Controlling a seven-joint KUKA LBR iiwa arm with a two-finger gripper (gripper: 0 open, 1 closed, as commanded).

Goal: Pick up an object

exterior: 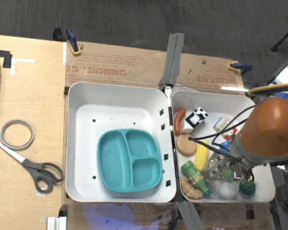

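We look down on a light wooden counter (pixel 26 93) that carries a sheet of brown cardboard (pixel 118 65) and, on it, two shallow white plastic bins side by side.

The left bin (pixel 80 107) holds a teal plastic divided plate (pixel 129 160) with three compartments, lying flat toward the near right part of the floor; the far half and the left strip of that bin offer bare white room.

The right bin (pixel 212 100) is crowded. The grey arm with its orange band (pixel 267 127) comes in from the right and covers the bin's right side, black cables trailing from it across the toys. The gripper (pixel 224 168) hangs low over the near middle of this bin among the objects; its metal parts blur into the clutter, so we cannot tell how wide it stands or whether it grips anything.

Around it we see a yellow corn cob toy (pixel 200 157) just to its left, a round tan bun-like toy (pixel 186 144) beyond that, a red sausage toy (pixel 179 120) along the left wall, a green bottle-shaped toy (pixel 194 176) and a tan piece (pixel 191 191) by the near left corner, a black-and-white block (pixel 197 116) and a small pale packet (pixel 220 124) at the far side, a whitish ball (pixel 227 191) and a dark green round toy (pixel 247 187) against the near wall.

On the counter at left lie a roll of tape (pixel 17 134) and grey-handled scissors (pixel 33 168), well apart from the bins.
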